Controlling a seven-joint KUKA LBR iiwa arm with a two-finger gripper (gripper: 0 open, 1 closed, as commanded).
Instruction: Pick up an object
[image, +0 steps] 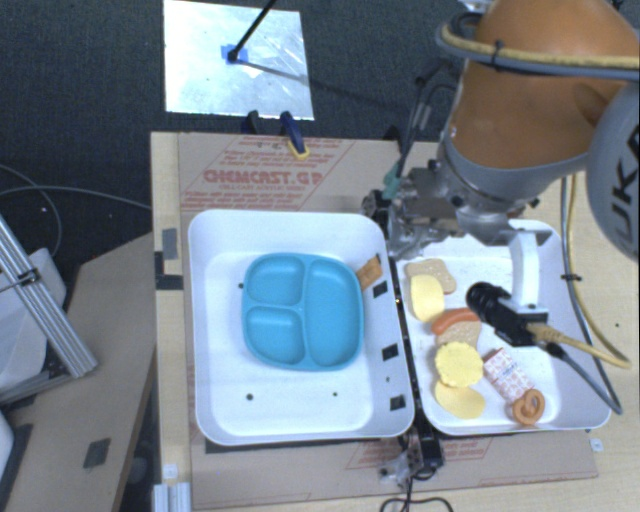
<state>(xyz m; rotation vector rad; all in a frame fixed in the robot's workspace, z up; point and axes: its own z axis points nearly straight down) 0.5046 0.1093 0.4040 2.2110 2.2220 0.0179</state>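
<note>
- tabletop (265, 170): brown board w/ red "CHEMCAST GP" print on the far strip
- left white bin (215, 330) sits right on it, approx mid-board
- right white bin (565, 385) just beside it, rims touching
- blue clamp (293, 135) w/ yellow tip on the far edge

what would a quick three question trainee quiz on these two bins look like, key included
1. True or false: the blue three-compartment plate lies in the left bin.
2. Which bin holds the round yellow slices? A) the left bin B) the right bin C) neither, they lie on the bench
3. What small thing lies at the plate's right rim?

Key
1. True.
2. B, the right bin, among other toy food.
3. A brown cracker-like piece.
</note>
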